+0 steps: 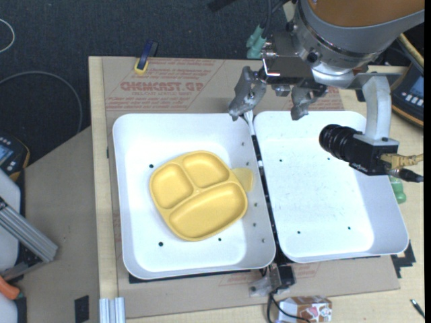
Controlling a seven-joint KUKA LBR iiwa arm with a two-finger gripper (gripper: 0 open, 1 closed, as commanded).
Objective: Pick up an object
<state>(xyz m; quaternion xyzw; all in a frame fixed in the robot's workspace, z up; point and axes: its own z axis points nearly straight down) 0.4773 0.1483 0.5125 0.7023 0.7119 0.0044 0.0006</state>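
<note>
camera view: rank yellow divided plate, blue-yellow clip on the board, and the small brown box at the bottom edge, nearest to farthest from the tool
Tool sits above the bins' far edge.
1. Yellow divided plate, in the left bin, below-left of the tool.
2. Blue-yellow clip, on the board's far-left part.
3. Small brown box, at the bottom edge, below the right bin.

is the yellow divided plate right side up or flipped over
Right side up. The yellow divided plate lies flat in the left bin, its three hollow compartments facing up with raised ridges between them.
</note>
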